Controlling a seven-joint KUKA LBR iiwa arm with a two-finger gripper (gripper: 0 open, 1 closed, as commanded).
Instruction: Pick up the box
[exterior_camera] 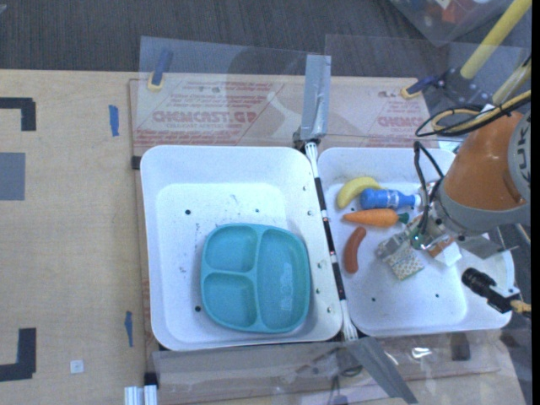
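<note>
Lower right, box: the box (406, 265), small and pale with a speckled face, lies on the floor of the right bin (405, 323), right of its middle.
Gripper: the gripper (419, 240) sits just above and to the right of the box in the frame, very near it or touching; I cannot tell which. Whether it is spread or pressed together cannot be told from this angle, and the box is not seen pinched in it.
Arm: the arm (481, 184) comes in from the right edge, its orange band above the gripper.
Other things in right bin: a red sausage (353, 250) lies left of the box; above it are a carrot (369, 218), then a blue bottle (386, 199), then a banana (357, 188) nearest the upper rim.
Left bin: the left bin (169, 226) holds a teal divided plate (256, 278) in its lower right part.
Bench: a pale wood bench (67, 226) fills the left of the frame, with black marks (25, 114) and blue tape (114, 120).
Behind bins: a clear sheet (219, 108) with red lettering.
Room: a dark floor (211, 7) runs across the top; a yellow pole (502, 24) slants at the upper right.
</note>
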